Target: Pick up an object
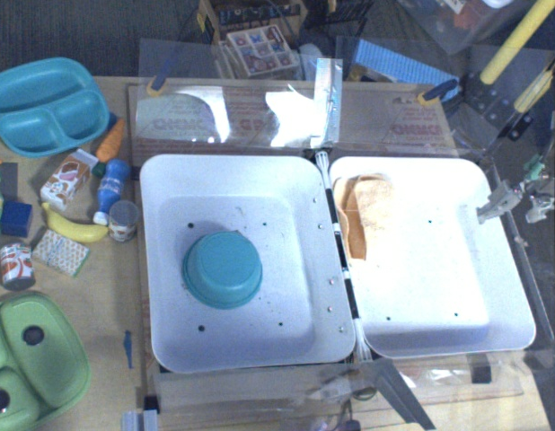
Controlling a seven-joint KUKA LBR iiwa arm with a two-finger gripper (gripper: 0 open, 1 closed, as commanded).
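camera view
jaws (520,200): at the right edge of the frame, just outside the right bin's upper right corner; small and blurred, so I cannot tell whether they stand wide or narrow; nothing is seen between them.
bowl (223,268): left bin (170,196), left of centre, mouth down; round, smooth teal plastic, with a flat base facing up.
cloth (365,212): right bin (439,330), upper left corner, against the wall beside the divide; tan, limp, creased, lying flat with a folded edge.
bins: shallow white plastic, rounded corners, sloping walls; the right one is washed out by glare.
risk, bowl: an upturned round shell offers no rim to pinch; I judge the jaws would slip off its curved side or shove it across the slick floor.
risk, cloth: it lies thin and flat beside the wall; a descent could strike the wall or close on too little fabric and come up with nothing.
risk, reach: the jaws sit well apart from both things, the bowl being the farther, so a long move adds aiming error.
table (107,330): wood, left of the bins; carries a banana (73,226), a blue tray (48,104) at upper left and a green tray (30,357) at lower left.
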